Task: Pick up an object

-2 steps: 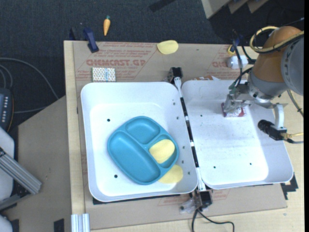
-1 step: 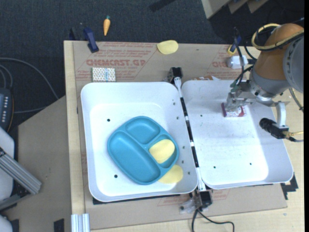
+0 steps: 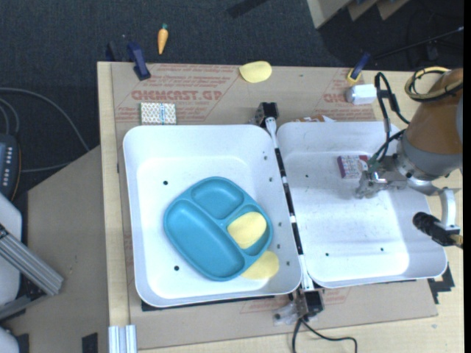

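Observation:
A small purple and white packet [image 3: 351, 165] lies in the right bin [image 3: 346, 256], near its back. My gripper [image 3: 366, 184] hangs just in front and to the right of the packet, close to it or touching its edge. In the left bin [image 3: 147, 168] sits a blue divided plate [image 3: 202, 226] with a yellow lump [image 3: 247, 229] in one compartment. A second yellow piece [image 3: 262, 266] lies against the plate's front right rim.
The arm's orange band [image 3: 436, 123] and grey wrist stand over the right bin's right wall. On the bench behind the bins lie a yellow disc [image 3: 255, 71], a patterned packet [image 3: 158, 112], blue clips [image 3: 137, 60] and a white block [image 3: 362, 93].

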`<state>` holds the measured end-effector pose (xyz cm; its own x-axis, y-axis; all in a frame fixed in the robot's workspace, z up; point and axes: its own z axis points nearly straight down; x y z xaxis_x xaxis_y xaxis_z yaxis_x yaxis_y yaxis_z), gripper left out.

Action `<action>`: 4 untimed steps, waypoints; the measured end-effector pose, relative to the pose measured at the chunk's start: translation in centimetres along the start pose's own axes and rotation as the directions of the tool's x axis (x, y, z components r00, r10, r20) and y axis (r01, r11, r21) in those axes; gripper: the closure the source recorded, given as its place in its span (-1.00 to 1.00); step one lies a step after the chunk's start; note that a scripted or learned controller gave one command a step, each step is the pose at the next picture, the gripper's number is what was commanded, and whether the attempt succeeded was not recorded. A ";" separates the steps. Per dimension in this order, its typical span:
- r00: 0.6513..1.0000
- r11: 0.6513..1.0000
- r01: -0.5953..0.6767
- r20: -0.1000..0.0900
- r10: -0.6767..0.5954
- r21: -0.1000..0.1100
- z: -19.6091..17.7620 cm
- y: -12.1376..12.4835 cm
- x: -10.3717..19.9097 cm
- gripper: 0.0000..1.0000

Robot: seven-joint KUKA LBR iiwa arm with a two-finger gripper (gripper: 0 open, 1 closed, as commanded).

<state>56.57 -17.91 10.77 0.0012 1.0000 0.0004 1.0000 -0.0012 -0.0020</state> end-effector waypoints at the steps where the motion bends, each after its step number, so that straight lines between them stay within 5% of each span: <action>1: 1.000 1.000 0.001 0.000 -0.001 -0.001 0.0 0.0 0.0 -1.00; 2: 1.000 1.000 0.003 0.001 -0.003 -0.005 -7.2 9.6 2.0 -1.00; 3: 1.000 1.000 0.002 0.004 -0.002 -0.012 1.8 8.4 1.6 -1.00; 4: 1.000 1.000 0.003 0.007 -0.002 -0.021 0.5 8.6 1.5 1.00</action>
<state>65.17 -16.39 10.23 -0.0013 1.0000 -0.0071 0.9998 0.0014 0.0187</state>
